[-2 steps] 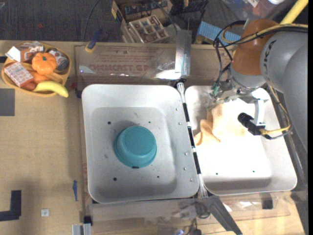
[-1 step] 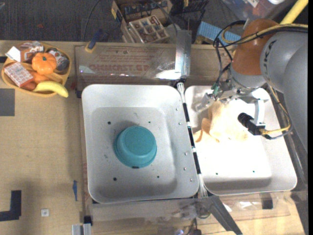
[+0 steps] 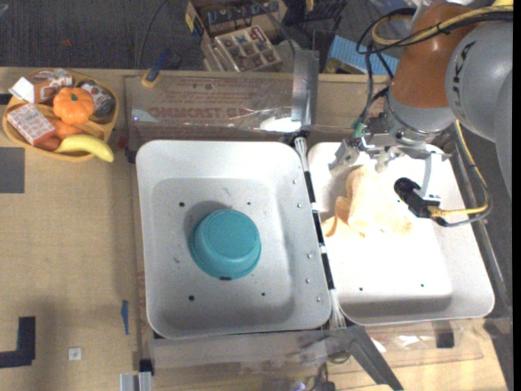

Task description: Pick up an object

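A teal bowl [image 3: 226, 243] lies upside down in the middle of the left bin [image 3: 163, 169]. In the right bin [image 3: 423, 292], several pale tan and orange soft-looking items [image 3: 356, 202] lie bunched near its upper left, overexposed and hard to tell apart. My gripper [image 3: 368, 155] hangs under the grey wrist and orange band, over the far edge of the right bin, just above the top of the tan items. The wrist body hides its tips.
A black cable plug [image 3: 411, 195] dangles from the wrist over the right bin. A basket [image 3: 16, 129] with a toy pumpkin and banana sits at the bench's far left. A clear plastic panel [image 3: 212, 108] stands behind the bins.
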You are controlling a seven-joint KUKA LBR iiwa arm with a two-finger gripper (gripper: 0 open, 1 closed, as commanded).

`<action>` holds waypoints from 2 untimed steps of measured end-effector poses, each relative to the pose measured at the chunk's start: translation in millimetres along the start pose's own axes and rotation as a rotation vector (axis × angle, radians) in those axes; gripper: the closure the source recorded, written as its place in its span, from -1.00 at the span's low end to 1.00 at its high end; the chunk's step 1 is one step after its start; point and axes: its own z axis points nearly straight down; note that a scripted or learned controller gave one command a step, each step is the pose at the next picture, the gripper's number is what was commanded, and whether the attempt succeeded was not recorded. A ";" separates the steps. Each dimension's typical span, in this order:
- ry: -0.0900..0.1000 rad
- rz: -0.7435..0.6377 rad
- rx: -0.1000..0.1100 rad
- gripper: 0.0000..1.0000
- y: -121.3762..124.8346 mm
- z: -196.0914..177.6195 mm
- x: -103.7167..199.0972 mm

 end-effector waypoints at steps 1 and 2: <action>0.002 -0.048 0.003 -1.00 -0.3 63.3 -35.5; -0.001 0.002 -0.006 -1.00 14.2 94.8 -37.1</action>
